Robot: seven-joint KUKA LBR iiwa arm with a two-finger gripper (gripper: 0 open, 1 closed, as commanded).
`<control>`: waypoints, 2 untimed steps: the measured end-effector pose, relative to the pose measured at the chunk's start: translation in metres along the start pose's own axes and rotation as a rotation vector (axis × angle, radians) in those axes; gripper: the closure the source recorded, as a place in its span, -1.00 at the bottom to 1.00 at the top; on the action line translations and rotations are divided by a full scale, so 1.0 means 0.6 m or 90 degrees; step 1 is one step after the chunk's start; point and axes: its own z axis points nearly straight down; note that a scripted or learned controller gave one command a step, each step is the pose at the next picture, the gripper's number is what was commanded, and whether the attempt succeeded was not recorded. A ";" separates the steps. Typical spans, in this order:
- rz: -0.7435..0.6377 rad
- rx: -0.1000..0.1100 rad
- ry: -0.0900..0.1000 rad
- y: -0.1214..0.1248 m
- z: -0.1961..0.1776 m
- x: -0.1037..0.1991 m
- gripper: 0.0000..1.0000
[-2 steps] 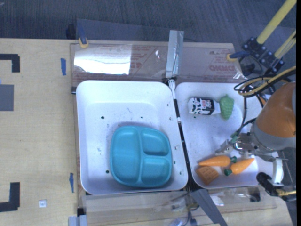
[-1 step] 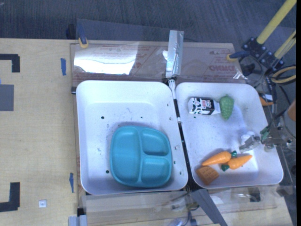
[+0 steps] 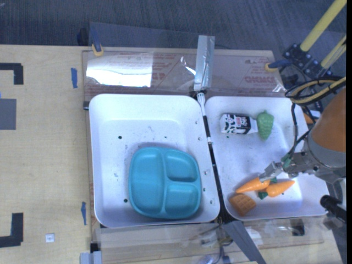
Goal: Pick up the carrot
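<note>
Two shallow white plastic bins (image 3: 104, 147) sit on the desk; the orange toy carrot (image 3: 265, 186) lies near-right. The end effector (image 3: 276, 169) touches it, grip state untellable. Approach step; next, a secure closure and lift.

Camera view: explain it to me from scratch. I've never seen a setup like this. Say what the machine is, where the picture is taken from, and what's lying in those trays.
This is one picture from a fixed camera above a bench, looking down at a slant. Two shallow white bins sit side by side. The left bin holds a blue divided plate. The right bin holds a black-and-white carton, a green item, a carrot and a small orange-brown piece. The machine is a robot arm, grey with an orange band, reaching in from the right. Its grasping tip, the end effector, sits low right at the carrot. Whether it actually grips the carrot is too small to tell.
</note>
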 end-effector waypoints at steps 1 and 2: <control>0.002 -0.002 -0.002 0.001 -0.017 -0.003 1.00; 0.002 -0.001 -0.001 0.000 -0.016 -0.003 -1.00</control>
